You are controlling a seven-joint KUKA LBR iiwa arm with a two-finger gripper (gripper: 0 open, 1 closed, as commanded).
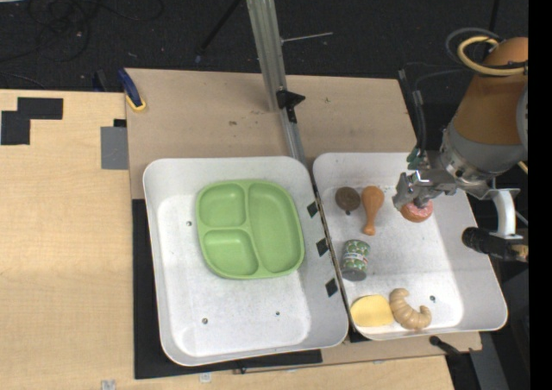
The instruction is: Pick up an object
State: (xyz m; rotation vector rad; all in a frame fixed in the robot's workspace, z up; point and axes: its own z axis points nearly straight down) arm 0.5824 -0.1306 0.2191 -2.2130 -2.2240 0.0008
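Note:
My gripper (416, 196) hangs over the upper right part of the right bin (466, 293). A small red round object (420, 212) lies directly beneath it, its top hidden by the gripper; whether the two touch is unclear. To the left in the same bin lie an orange drumstick-shaped toy (371, 207) and a dark brown round object (348, 198). A green patterned can (354, 259) is near the bin's left wall. A yellow piece (371, 311) and a tan curled croissant-like toy (410, 309) rest at the front edge.
The left bin (172, 293) holds a green divided plate (250, 229). An upright aluminium post (269, 52) rises behind the bins. Black clips (321, 246) mark the seam between the bins. The arm's grey body (487, 134) stands over the right bin's far right side.

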